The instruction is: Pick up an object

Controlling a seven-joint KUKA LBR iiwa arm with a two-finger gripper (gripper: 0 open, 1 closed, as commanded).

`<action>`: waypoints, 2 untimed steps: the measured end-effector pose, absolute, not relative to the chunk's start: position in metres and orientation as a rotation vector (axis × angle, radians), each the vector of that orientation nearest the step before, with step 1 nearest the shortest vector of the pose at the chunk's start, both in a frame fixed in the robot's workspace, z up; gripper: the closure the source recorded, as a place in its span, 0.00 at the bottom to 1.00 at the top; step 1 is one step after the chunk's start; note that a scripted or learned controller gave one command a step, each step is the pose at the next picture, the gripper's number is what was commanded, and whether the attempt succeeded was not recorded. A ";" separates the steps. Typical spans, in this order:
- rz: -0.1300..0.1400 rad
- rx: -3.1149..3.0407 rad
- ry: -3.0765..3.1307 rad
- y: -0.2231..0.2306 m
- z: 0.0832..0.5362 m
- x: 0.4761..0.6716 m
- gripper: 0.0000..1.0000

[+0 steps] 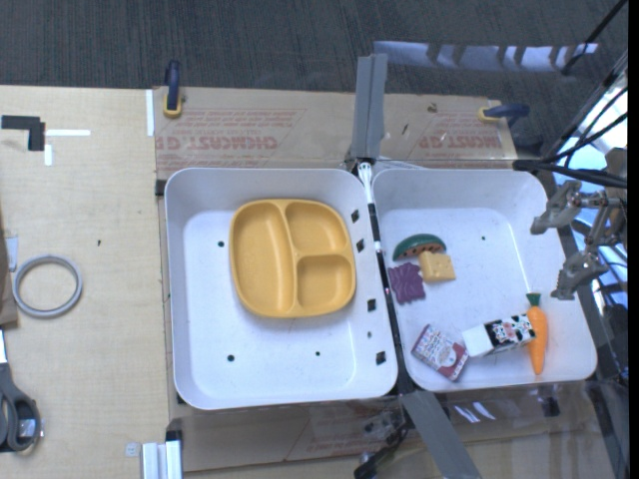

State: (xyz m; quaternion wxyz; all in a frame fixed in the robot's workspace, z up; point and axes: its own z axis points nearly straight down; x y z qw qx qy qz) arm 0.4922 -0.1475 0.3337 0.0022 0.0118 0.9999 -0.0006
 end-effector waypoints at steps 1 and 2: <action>-0.001 0.703 3.061 -0.145 0.206 0.491 0.00; -0.001 0.977 2.985 -0.092 0.168 0.549 0.00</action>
